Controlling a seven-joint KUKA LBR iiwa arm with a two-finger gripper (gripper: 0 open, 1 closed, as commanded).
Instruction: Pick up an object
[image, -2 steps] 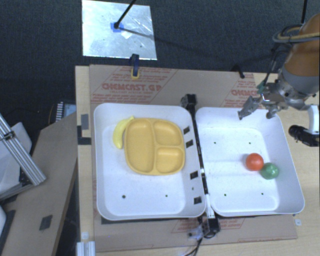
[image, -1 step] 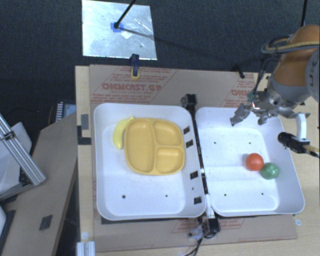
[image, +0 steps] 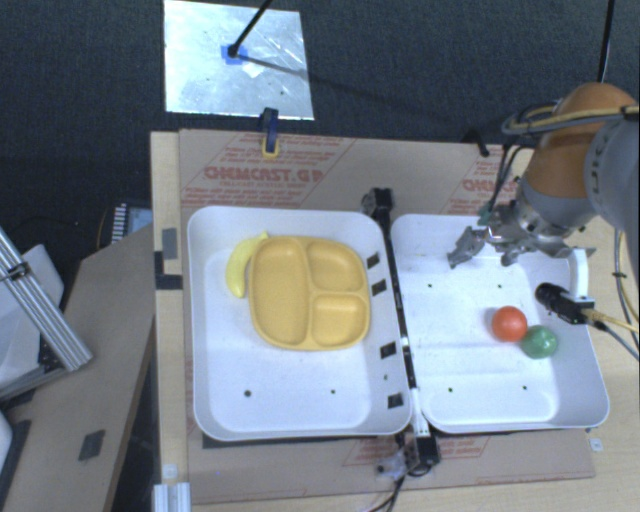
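An orange ball (image: 509, 323) and a green ball (image: 541, 342) lie touching in the right part of the right bin (image: 470, 400). My gripper (image: 487, 250) hangs over the bin's far side, up and to the left of both balls and well apart from them. Its fingers are spread open and nothing is between them. In the left bin (image: 290, 400) a yellow divided plate (image: 305, 292) rests, with a yellow banana (image: 238, 266) against its left edge.
The two bins meet along a black-clipped seam (image: 392, 300). They stand on a cardboard sheet (image: 300, 170). The grey arm with its orange band (image: 585, 120) comes in from the upper right. A foil sheet (image: 238, 60) lies behind the bench.
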